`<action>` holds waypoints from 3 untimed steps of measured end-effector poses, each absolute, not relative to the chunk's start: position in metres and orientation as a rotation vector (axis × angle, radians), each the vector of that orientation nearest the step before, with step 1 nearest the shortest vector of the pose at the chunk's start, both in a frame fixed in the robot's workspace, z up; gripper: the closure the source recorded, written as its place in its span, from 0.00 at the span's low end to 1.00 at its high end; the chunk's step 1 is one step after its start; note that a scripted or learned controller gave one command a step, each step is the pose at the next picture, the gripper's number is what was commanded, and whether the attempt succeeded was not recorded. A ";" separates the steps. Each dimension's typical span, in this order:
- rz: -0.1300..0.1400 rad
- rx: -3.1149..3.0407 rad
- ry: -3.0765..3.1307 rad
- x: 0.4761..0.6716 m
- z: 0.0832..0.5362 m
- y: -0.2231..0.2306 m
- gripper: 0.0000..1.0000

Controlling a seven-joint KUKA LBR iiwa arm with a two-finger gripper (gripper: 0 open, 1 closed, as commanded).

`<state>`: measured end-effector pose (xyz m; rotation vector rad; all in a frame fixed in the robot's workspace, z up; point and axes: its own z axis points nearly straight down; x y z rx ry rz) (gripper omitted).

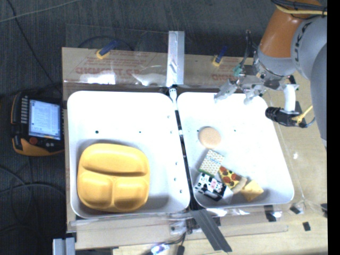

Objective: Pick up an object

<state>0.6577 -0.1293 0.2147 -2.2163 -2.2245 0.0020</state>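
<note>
The round, flat tan cookie-like disc (209,136) lies alone in the middle of the right white bin (276,142), well apart from the small colourful items clustered at that bin's near edge. Your gripper (237,91) hovers spread and empty over the bin's far rim. Centre above the disc, descend squarely, then pinch.

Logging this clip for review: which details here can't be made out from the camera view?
- Gripper, above the right bin's far rim: fingers too small and blurred to read.
- Black-and-white item in the pile by the near wall: partly covered by the checkered block.
- Pizza-patterned piece: too small to identify, and it overlaps the tan wedge.
- Arm: cut off by the top and right edges.
</note>
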 end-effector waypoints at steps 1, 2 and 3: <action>0.005 -2.021 -2.409 0.663 0.230 -0.150 0.00; 0.001 -2.150 -2.289 0.605 0.095 -0.107 0.00; 0.002 -2.147 -2.288 0.605 0.103 -0.106 1.00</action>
